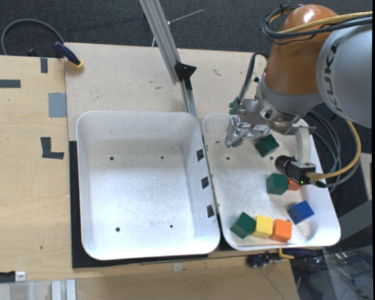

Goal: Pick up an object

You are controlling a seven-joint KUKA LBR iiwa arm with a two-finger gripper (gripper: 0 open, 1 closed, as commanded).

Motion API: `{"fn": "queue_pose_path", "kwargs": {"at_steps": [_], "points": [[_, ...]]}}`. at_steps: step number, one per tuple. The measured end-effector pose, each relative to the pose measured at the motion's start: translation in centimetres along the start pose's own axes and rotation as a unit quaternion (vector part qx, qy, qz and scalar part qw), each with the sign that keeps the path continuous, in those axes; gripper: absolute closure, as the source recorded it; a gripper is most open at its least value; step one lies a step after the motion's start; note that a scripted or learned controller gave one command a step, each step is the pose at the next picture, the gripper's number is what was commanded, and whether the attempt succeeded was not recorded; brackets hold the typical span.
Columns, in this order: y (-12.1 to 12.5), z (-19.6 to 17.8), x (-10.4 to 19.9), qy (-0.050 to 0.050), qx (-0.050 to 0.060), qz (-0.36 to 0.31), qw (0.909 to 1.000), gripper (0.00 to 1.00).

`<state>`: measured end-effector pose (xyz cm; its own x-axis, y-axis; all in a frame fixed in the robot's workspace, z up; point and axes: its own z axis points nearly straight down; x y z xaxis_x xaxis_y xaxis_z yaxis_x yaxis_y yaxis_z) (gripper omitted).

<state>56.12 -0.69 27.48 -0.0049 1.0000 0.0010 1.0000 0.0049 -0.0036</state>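
the gripper (237, 133) hangs over the upper part of the right bin (220, 167), near the wall between the two bins, and i see no object between its metal parts; whether it is open or closed i cannot tell, because they are small and blurred from this slant. the objects that could be picked all lie in this same right bin. a dark green block (266, 145) is just beside the gripper, on its right, partly under the wrist, so it seems the nearest candidate. another green block (277, 184) lies lower, touching a small orange piece (294, 183). a blue block (300, 211) is near the right rim. along the bottom wall stand three blocks in a row, touching each other: green (243, 224), yellow (263, 225) and orange (282, 229); pressed together like this, i think they leave little room for a grasp. the left bin (87, 136) holds no blocks, so it probably serves as the place for dropping. the pick is not yet done, i judge.
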Motion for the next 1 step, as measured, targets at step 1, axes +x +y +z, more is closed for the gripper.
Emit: {"fn": "queue_pose_path", "kwargs": {"at_steps": [1], "points": [[-1.67,0.93,5.79,0.000,0.000,-0.001,1.0000,1.00]]}}
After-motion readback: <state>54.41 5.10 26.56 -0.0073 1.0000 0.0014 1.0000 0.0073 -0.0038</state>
